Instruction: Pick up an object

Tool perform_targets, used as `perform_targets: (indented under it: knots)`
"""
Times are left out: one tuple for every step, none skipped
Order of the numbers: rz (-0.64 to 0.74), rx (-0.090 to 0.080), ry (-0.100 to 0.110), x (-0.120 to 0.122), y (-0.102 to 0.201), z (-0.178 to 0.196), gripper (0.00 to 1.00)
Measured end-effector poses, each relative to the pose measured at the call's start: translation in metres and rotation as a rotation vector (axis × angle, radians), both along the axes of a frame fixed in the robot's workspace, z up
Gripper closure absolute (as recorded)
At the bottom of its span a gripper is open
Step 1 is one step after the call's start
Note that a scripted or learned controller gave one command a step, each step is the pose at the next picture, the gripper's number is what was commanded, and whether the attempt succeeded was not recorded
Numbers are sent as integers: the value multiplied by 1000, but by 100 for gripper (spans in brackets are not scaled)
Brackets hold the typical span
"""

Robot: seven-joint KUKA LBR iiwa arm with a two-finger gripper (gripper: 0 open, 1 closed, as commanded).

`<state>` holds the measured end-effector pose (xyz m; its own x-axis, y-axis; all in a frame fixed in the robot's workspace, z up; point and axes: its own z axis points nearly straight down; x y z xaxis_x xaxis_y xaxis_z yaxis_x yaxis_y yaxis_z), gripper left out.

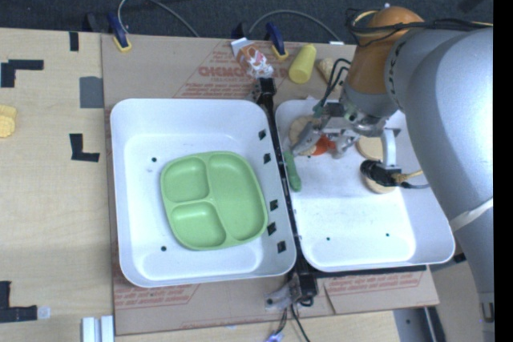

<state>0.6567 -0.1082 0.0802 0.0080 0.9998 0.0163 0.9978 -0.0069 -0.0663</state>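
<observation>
My gripper (pixel 319 138) is low in the back left part of the right bin (pixel 377 244), reaching in from the right. Its tip is right over a small red-orange object (pixel 325 146) and beside a tan round object (pixel 302 127); contact is hidden by the hand. A green stick-like object (pixel 292 175) lies along the bin's left wall, just in front of the gripper. A tan piece (pixel 371 146) and another pale tan object (pixel 383 184) lie to the gripper's right.
The left bin (pixel 136 124) holds a green divided plate (pixel 212 200). Behind the bins on the cardboard stand a yellow cylinder (pixel 302 64) and a small wrapped packet (pixel 252 57). The grey arm (pixel 445 92) covers the right bin's right side.
</observation>
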Motion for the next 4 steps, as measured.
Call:
perform_targets:
  knots:
    - [0, 0, 0, 0, 0, 0, 0]
    - [2, -4, 1, 0, -1, 9, 100]
    - [8, -18, -68, -46, -32, 6, 100]
    - [7, -20, -71, -104, -81, 7, 100]
